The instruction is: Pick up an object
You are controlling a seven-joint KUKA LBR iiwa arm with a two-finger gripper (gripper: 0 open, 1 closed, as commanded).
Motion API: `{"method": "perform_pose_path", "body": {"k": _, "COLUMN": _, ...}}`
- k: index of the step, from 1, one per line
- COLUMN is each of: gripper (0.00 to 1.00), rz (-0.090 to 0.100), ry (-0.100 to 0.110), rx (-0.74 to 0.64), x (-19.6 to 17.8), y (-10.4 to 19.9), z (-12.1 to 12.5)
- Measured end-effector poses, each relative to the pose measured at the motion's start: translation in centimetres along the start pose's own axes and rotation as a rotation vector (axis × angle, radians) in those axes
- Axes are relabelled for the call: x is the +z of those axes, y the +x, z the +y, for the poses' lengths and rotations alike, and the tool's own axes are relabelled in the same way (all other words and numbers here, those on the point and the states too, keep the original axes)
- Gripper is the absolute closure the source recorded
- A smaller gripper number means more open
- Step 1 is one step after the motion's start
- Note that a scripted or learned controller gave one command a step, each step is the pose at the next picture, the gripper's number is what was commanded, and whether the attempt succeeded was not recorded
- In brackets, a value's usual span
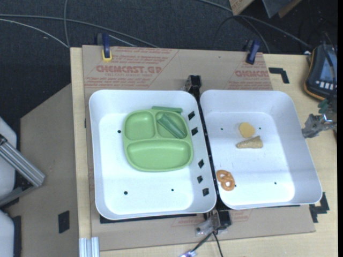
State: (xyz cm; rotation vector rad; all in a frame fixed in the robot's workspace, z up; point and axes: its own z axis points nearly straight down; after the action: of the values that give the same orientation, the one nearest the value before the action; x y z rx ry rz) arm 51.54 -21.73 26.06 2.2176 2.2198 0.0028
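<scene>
Green tray [157, 142] left, pretzel [225, 180], wedge [250, 142] and disc [246, 129] right: nothing picked yet, my gripper's state I cannot tell, so next I descend over one.

1. 2 bins sit side by side on the bench [75, 143], walls touching along the middle: left bin [107, 197], right bin [300, 186].
2. Left bin: 1 divided plate [155, 157] lies toward the rear. A pod-shaped item [172, 125] lies in the plate's rear right compartment. A flat strip [166, 110] lies just behind the plate's rear rim.
3. Right bin: a round piece [246, 129] lies near the centre, with a wedge-shaped piece [250, 142] just in front of it. A pretzel [225, 180] lies at the front left, against the wall.
4. Bench rear edge: 2 clamps, 1 behind the left bin [106, 46] and 1 behind the right bin [252, 51].
5. A handheld pendant [324, 74] lies at the bench's rear right.
</scene>
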Motion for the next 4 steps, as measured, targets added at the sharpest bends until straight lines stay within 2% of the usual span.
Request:
{"method": "perform_pose_path", "body": {"k": 1, "gripper": 1.00, "rz": 0.003, "ry": 0.002, "rx": -0.005, "x": -0.7, "y": 5.2, "z": 1.0}}
{"method": "perform_pose_path", "body": {"k": 2, "gripper": 1.00, "rz": 0.004, "ry": 0.006, "rx": -0.005, "x": 0.8, "y": 10.3, "z": 2.6}}
{"method": "perform_pose_path", "body": {"k": 4, "gripper": 1.00, "rz": 0.004, "ry": 0.006, "rx": -0.005, "x": 0.8, "y": 19.8, "z": 3.8}}
